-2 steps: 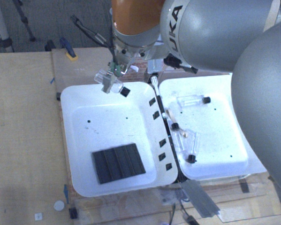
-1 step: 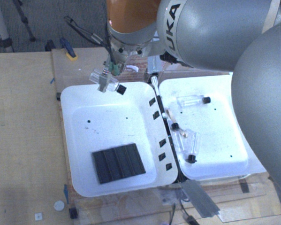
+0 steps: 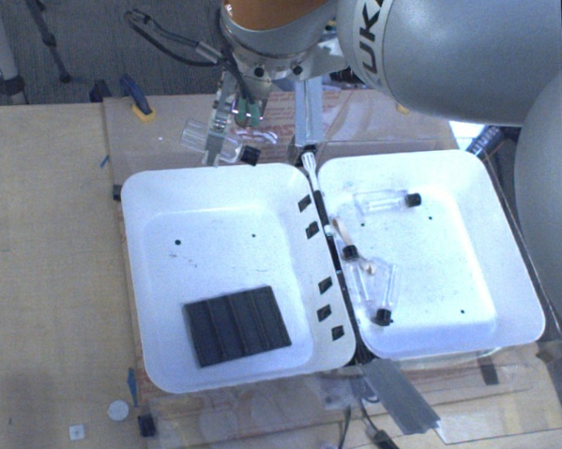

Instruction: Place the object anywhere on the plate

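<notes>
The dark ribbed plate (image 3: 237,326) lies flat in the near part of the left bin (image 3: 152,272). My gripper (image 3: 230,142) hangs high over the far rim of that bin, well apart from the plate. It is shut on a clear tube with a black cap (image 3: 249,155), which sticks out at its tips. Three more clear tubes with black caps rest in the right bin (image 3: 471,256): one at the back (image 3: 388,202), one near the divider (image 3: 348,253) and one toward the front (image 3: 379,293).
The grey arm (image 3: 441,42) fills the upper right above the right bin. Black marks (image 3: 321,264) line the ridge between the bins. Small loose parts (image 3: 117,409) lie on the bench at the lower left.
</notes>
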Robot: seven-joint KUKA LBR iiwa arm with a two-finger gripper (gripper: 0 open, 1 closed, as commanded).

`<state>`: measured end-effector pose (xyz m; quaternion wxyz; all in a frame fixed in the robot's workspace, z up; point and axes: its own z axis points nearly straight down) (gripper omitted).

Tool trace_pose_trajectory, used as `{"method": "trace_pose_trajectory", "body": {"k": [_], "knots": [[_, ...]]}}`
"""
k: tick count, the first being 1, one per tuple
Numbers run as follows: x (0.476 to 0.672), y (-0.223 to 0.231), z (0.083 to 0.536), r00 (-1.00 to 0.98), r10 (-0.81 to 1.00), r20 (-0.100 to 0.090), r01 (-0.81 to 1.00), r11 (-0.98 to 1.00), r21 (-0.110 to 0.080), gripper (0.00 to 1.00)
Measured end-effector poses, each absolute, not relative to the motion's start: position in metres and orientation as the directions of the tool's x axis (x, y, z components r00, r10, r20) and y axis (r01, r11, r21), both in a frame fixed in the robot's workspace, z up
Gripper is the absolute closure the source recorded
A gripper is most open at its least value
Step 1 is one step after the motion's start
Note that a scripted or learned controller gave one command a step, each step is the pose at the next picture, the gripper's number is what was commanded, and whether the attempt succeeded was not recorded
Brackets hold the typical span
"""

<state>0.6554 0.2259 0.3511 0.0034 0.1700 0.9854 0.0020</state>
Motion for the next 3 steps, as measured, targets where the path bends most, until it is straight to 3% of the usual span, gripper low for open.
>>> {"method": "trace_pose_trajectory", "body": {"k": [1,2,3], "knots": [[0.658,0.226,0.296,-0.937,0.35,0.0,0.35,0.937,0.001,1.0],[0.658,0.226,0.268,-0.972,0.234,0.0,0.234,0.972,0.001,1.0],[0.659,0.226,0.317,-0.991,0.131,-0.007,0.131,0.991,0.004,1.0]]}}
